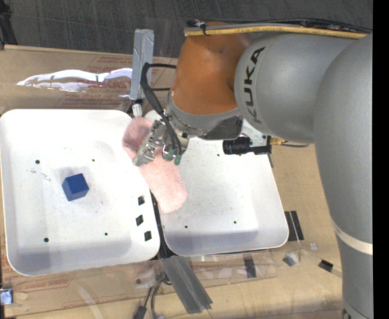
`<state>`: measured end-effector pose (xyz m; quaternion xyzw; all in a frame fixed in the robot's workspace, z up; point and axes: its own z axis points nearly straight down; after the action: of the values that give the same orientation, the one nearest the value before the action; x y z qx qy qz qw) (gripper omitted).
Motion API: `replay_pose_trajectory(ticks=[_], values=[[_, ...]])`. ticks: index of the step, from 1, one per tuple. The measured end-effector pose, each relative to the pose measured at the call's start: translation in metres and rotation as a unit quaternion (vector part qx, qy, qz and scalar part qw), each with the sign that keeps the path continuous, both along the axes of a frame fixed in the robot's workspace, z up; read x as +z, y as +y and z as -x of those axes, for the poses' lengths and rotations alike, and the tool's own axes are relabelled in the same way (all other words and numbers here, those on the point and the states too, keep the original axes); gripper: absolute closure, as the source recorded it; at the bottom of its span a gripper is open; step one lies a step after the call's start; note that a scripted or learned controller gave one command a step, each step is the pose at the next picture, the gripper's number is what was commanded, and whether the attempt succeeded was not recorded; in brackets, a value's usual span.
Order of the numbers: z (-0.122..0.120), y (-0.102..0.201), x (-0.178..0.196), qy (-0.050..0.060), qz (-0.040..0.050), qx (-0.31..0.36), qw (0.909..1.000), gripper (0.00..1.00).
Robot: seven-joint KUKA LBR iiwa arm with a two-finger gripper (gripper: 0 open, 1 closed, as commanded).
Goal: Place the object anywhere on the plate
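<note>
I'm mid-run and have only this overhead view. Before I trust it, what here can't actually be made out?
- Gripper: in the camera view its fingers merge with the wrist hardware, so open or shut cannot be read.
- Pink plate: its upper part is covered by the gripper and wrist, so its full outline is hidden.
- Right bin: the arm covers its far corner.
- Blue cube: sits clear in the left bin, apart from the gripper.

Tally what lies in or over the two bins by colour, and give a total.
Blue: 1, the blue cube in the left bin.
Pink: 1, the pink plate straddling the edge of the right bin, beneath the end effector.
Total: 2.
</note>
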<state>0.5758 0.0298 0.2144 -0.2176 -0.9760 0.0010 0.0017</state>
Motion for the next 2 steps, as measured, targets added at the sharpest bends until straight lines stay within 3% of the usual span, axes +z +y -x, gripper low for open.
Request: replay_pose_trajectory(ticks=[1,2], values=[[-0.009,0.052,0.01,-0.001,-0.0008,0.202,0.9794,1.0],[-0.031,0.105,0.019,0.0,-0.0008,0.222,0.975,1.0]])
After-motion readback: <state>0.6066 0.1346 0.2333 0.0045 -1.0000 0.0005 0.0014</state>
